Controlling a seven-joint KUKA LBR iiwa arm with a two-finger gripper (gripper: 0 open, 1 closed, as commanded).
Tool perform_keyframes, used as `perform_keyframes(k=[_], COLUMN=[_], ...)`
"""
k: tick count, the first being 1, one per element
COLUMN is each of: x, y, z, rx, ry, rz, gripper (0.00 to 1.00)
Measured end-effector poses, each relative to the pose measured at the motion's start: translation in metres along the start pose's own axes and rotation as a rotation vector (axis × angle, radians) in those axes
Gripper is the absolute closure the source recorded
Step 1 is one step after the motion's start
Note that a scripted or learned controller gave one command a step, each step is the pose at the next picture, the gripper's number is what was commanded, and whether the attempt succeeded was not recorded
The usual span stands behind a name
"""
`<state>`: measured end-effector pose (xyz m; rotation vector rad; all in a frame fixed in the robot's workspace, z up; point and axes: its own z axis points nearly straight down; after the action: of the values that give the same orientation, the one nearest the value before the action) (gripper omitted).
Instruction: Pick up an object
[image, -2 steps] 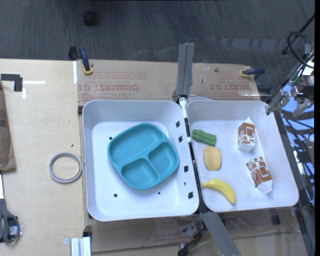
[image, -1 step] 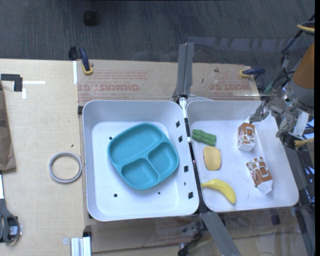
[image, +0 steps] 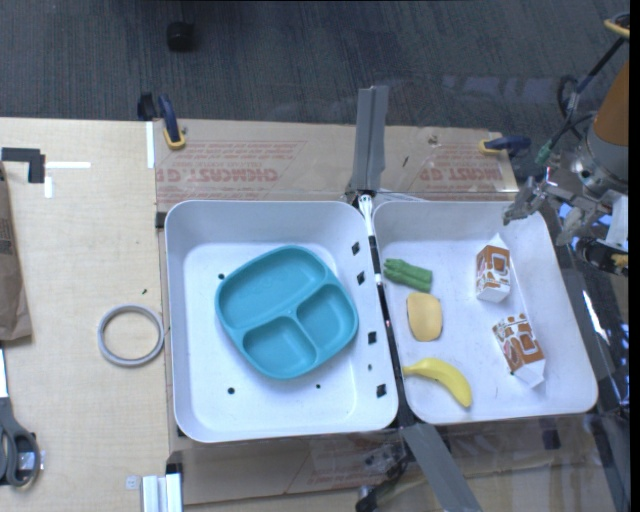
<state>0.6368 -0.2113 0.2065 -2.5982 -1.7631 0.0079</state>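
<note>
The right bin (image: 570, 330) holds a green pod-like toy (image: 407, 273), a yellow-orange oval piece (image: 424, 317), a banana (image: 440, 378) and two white-and-orange cartons (image: 493, 272) (image: 518, 345). A blue divided plate (image: 287, 311) lies in the left bin (image: 190, 300). My gripper (image: 547, 215) hangs over the right bin's far right corner, above and to the right of the upper carton. Its fingers stand apart with nothing between them.
A grey post (image: 370, 140) rises at the back where the bins meet. On the wooden bench to the left lie a tape ring (image: 131, 334) and scissors (image: 15, 455). Clamps (image: 170, 125) sit along the back edge.
</note>
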Motion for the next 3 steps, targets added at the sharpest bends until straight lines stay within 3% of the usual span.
perform_keyframes(k=[1, 2, 3], x=[0.033, 0.064, 0.091], y=[-0.066, -0.054, -0.054], z=[0.099, 0.115, 0.116], rx=[0.004, -0.002, -0.002], ry=[0.001, 0.002, 0.002], rz=[0.315, -0.196, -0.552], gripper=[0.00, 0.00, 0.00])
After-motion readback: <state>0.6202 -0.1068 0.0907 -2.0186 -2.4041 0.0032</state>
